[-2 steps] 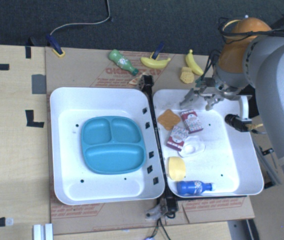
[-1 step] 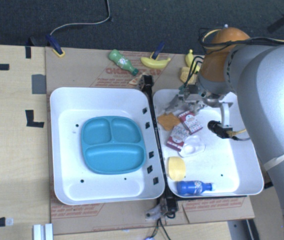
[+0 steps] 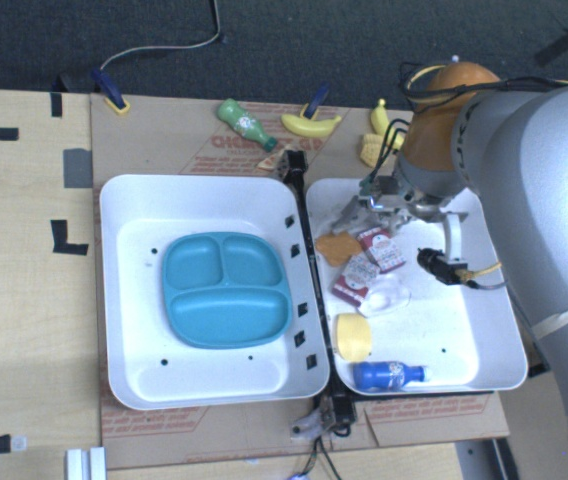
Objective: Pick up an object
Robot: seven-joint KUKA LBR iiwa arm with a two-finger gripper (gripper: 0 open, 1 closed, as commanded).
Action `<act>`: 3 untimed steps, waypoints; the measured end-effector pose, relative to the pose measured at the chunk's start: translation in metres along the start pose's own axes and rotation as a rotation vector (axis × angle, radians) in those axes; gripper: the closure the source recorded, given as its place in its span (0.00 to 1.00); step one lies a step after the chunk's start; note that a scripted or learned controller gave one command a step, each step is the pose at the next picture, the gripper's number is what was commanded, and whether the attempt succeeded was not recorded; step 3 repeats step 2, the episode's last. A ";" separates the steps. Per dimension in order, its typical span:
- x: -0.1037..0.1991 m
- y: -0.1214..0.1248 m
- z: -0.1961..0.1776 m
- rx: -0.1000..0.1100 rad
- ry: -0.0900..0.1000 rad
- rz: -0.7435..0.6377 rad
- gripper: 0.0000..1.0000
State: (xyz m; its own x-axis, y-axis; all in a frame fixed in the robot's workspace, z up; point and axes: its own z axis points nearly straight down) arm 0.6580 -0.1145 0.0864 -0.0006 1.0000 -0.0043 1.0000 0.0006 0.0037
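My gripper (image 3: 374, 211) is low in the right bin (image 3: 484, 343), near its back left part. Directly in front of it lie a tan flat piece (image 3: 335, 248) and two red-and-white packets (image 3: 382, 252) (image 3: 355, 279). I see nothing lifted in the gripper. A clear crumpled wrapper (image 3: 390, 297) lies beside the packets. Nearer the front are a yellow cup (image 3: 353, 336) and a blue bottle (image 3: 388, 374) on its side.
The left bin (image 3: 129, 268) holds a blue divided plate (image 3: 227, 289). Behind the bins on the cardboard lie a green bottle (image 3: 245, 124), a banana (image 3: 310, 124) and a yellow toy (image 3: 376, 136). The arm's grey body (image 3: 534, 198) covers the right bin's right side.
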 end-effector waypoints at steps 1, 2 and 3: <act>-0.003 -0.027 0.000 0.000 0.001 0.000 0.00; -0.003 -0.027 -0.010 -0.002 0.001 0.000 1.00; -0.003 -0.027 -0.010 -0.002 0.001 0.000 1.00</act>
